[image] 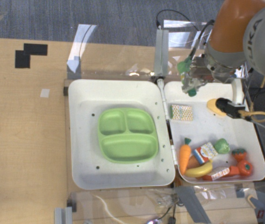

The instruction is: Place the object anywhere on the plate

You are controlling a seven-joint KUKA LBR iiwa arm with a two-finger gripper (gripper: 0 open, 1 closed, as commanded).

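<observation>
The green three-compartment plate [127,135] lies in the middle of the left bin [83,106] with nothing on it. My gripper [191,87] hangs over the far left corner of the right bin [251,139], right of the plate and beyond the divider. A small green object [191,92] sticks out below the fingertips, and more green shows at the gripper's upper left side [184,67]. The fingers look shut on this green piece.
In the right bin lie a patterned packet [182,112], a yellow lump [211,105], a carrot [184,157], a banana [198,170], a small carton [206,151], a green ball [221,146] and red items [241,165]. A metal divider [162,111] separates the bins.
</observation>
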